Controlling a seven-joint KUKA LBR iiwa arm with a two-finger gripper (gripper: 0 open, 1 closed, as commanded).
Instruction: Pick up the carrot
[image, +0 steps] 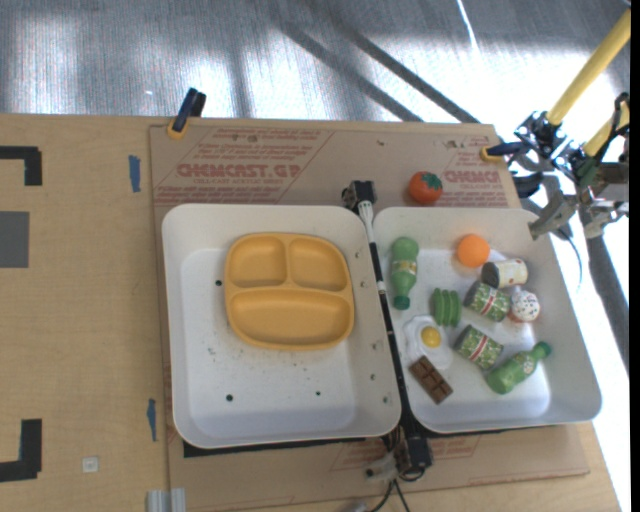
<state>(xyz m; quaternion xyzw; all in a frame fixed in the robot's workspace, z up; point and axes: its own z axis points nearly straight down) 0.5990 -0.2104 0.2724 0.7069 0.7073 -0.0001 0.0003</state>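
Camera view: approach step, nothing grasped yet. Hand (562, 212) hangs over the right bin's (575, 385) far corner; can't tell if it's released or clenched. Likeliest carrot (472, 250): the orange piece at the bin's far side, shape unclear. Next: go left and down onto it. Count: two bottles, two cans, one egg, one yellow plate (290, 290).

The right bin (575, 345) is crowded around the fried egg (424, 335): a green bottle (403, 270) above it, a green vegetable (445, 306) and two cans (486, 301) to its right, a chocolate bar (432, 379) below. Bare floor is left above the orange ball (472, 250). The left bin (190, 380) is largely taken by a yellow divided plate (289, 290).
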